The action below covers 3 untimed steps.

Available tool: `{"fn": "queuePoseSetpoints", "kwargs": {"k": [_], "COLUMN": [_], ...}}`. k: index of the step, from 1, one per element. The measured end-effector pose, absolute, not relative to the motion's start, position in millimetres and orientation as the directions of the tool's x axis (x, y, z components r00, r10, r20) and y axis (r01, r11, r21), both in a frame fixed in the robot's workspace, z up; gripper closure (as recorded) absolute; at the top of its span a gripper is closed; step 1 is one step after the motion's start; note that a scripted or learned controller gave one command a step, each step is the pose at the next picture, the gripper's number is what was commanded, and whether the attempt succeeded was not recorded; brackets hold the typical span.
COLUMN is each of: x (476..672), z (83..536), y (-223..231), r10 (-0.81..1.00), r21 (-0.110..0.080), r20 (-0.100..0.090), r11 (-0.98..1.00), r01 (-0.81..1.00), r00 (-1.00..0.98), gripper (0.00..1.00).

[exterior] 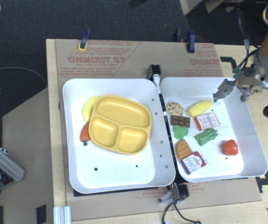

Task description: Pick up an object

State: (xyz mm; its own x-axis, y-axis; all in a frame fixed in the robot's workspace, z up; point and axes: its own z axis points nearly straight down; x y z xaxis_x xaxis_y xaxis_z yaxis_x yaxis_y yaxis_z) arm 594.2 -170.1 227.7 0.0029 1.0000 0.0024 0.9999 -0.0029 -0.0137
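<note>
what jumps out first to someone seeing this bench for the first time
The big yellow three-compartment plastic tray dominates the left white bin, with an orange-red toy pepper at its left edge. The right white bin holds a scatter of small toy foods, among them a yellow corn cob and a red tomato. The grey arm's pincer hangs over that bin's upper right corner.

My gripper (234, 88) hangs over the far right part of the right bin (254, 139), above and right of the corn cob (200, 108). In that bin, the cookie (174, 108) lies left of the cob, the chocolate bar (180, 121) just nearer. The packet (208, 121) sits beside the bar, the tomato (230, 147) toward the near right. In the left bin (73, 125), the divided tray (119, 124) rests on what may be a banana (89, 107).
</note>
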Motion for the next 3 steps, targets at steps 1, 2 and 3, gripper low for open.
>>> {"fn": "queuePoseSetpoints", "kwargs": {"k": [1, 2, 3], "x": [596.9, 597.5, 597.1], "z": [236.2, 173.7, 109.6], "y": [-169.7, -169.4, -169.1], "r10": [1.0, 1.0, 1.0], "r21": [0.001, -0.004, -0.007], "r20": [0.0, 0.001, 0.002], "r11": [0.0, 0.0, 0.0], "r01": [1.0, 1.0, 1.0], "r00": [0.0, 0.0, 0.0], "gripper": [0.0, 0.0, 0.0]}}
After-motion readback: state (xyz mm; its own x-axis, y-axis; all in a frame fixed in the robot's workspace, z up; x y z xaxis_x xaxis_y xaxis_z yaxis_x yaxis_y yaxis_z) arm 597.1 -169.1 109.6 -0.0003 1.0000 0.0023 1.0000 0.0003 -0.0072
